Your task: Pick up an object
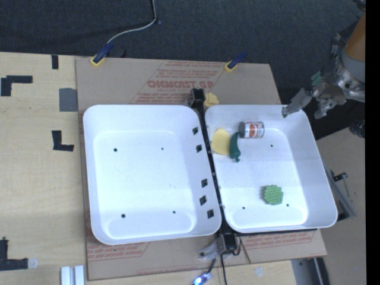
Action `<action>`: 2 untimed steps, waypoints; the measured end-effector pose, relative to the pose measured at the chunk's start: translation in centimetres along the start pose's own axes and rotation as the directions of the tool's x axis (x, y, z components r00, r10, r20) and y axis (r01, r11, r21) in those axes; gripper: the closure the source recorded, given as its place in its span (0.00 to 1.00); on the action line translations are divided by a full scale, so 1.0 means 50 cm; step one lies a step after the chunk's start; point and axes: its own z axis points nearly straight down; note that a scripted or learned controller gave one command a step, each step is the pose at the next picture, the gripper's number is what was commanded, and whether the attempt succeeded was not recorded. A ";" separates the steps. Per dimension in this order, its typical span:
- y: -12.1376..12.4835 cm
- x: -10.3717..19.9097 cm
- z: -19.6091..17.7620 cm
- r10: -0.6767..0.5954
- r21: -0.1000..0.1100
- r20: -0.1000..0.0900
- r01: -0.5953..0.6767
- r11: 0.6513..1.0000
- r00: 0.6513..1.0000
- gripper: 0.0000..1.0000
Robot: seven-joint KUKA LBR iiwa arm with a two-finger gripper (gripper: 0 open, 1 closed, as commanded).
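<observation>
The gripper (304, 103) hangs at the right bin's (317, 159) upper right corner, grip state impossible to tell, so this looks like the approach step: next it must descend over the can (252, 129) lying just inside that bin's top wall.

Only readable thing I'm seeing from here is red print on the cardboard sheet (178, 82) lying under the bins, upper middle of the frame. It's looking like "CHEMCAST GP", upside down-ish and faint. I'm not making out the can's (252, 129) label.
</observation>
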 end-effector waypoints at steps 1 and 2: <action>-0.078 0.243 0.302 -0.008 0.017 -0.009 0.009 1.000 1.000 0.00; -0.070 0.227 0.263 -0.002 0.002 -0.001 0.002 1.000 1.000 1.00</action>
